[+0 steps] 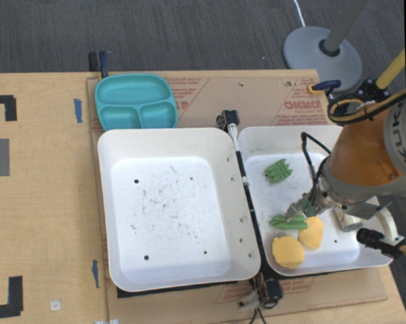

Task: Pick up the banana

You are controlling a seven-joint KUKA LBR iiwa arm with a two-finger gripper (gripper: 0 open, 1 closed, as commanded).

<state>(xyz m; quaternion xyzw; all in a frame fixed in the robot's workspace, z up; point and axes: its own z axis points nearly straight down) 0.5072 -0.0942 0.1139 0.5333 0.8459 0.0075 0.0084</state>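
Two yellow pieces lie in the right bin [339, 261] near its front. One is a rounded yellow lump [288, 252]; the other is a slightly longer yellow piece [312, 233] just behind it and to its right. I cannot tell which of them is the banana. My gripper [303, 207] hangs low over the bin, right behind the longer yellow piece and over a flat green pod [288, 222]. Nothing yellow is visibly held. The orange band and wrist [362, 156] hide the bin's right part.
A leafy green item [278, 170] lies at the back of the right bin. The left bin [118, 194] has only specks on its floor. A teal divided tray [136, 102] sits behind the left bin. Black cables loop by the wrist.
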